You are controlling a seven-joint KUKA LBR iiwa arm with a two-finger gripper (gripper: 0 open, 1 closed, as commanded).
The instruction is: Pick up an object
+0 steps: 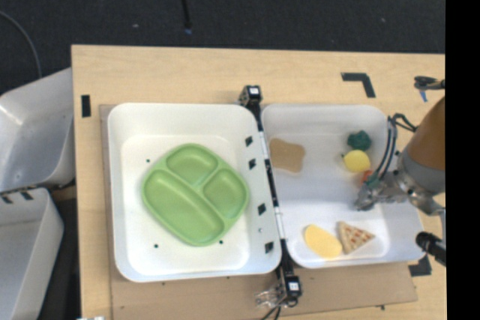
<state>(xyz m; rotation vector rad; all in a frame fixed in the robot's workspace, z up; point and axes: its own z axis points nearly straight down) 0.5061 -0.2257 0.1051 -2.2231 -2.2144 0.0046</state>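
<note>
2 white bins sit side by side on the bench. The left bin holds a green plate with 3 parts. The right bin holds 5 things: a tan bread slice near its left wall, a green toy touching a yellow lemon just below it, and a yellow oval beside a pizza slice at the front. The arm reaches in from the right. Its gripper sits low in the right bin, between the lemon and the pizza slice. I cannot tell how it is set.
</note>
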